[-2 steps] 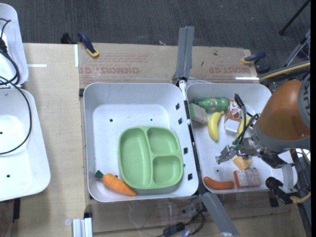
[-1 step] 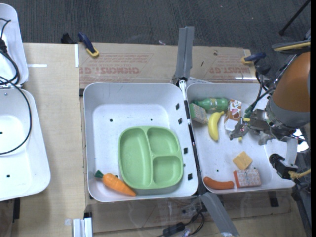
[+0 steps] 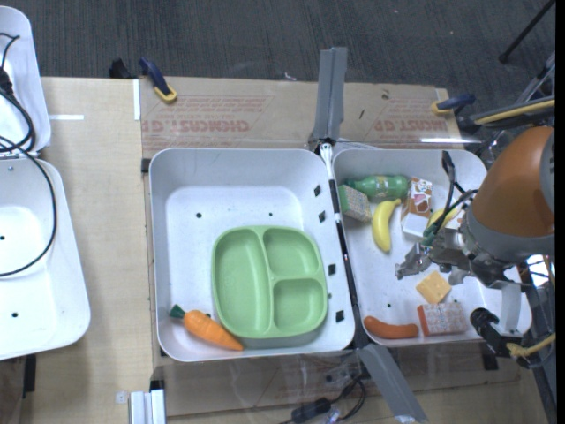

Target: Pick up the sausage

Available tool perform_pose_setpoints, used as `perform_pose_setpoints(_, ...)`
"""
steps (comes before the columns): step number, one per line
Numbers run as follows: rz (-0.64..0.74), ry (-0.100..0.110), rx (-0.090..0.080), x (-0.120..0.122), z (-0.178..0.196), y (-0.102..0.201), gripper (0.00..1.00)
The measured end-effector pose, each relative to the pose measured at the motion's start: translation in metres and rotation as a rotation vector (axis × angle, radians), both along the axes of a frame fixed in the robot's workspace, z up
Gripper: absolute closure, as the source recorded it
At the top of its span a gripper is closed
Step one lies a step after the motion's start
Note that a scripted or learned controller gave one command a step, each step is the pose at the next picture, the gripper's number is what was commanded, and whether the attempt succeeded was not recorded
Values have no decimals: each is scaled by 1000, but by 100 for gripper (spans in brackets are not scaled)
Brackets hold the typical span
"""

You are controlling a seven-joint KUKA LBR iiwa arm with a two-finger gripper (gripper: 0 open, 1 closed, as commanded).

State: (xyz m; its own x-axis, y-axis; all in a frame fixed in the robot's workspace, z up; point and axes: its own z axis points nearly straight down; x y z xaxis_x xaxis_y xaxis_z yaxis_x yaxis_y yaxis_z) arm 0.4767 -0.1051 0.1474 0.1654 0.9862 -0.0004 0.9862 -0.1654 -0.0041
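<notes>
Camera view shows the small reddish-orange sausage (image 3: 390, 328) lying along the near wall of the right-hand shallow white bin (image 3: 388, 285), while the arm's metal two-finger claw (image 3: 413, 264) hangs above the bin floor well short of it, beside a yellow cheese-like wedge (image 3: 433, 287) and a yellow banana (image 3: 382, 225); whether the claw is open or closed I cannot tell. A descent risks clipping the wall or nudging the red-printed packet (image 3: 441, 318) beside the sausage, which could roll away. The brown cardboard sheet (image 3: 221, 113) on the bench carries mirrored red lettering, seemingly "CHEMCNZL GR", while the packets' labels are too small to read.
</notes>
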Motion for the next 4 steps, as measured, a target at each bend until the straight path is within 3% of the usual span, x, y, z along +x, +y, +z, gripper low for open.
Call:
perform_pose_setpoints(1, 114, -8, -3, 2, -44, 10, 0)
perform_pose_setpoints(2, 45, -15, -2, 4, -51, -8, 0)
perform_pose_setpoints(3, 467, -10, -4, 2, -53, -15, 0)
perform_pose_setpoints(4, 778, -10, -4, 3, -53, 2, 0)
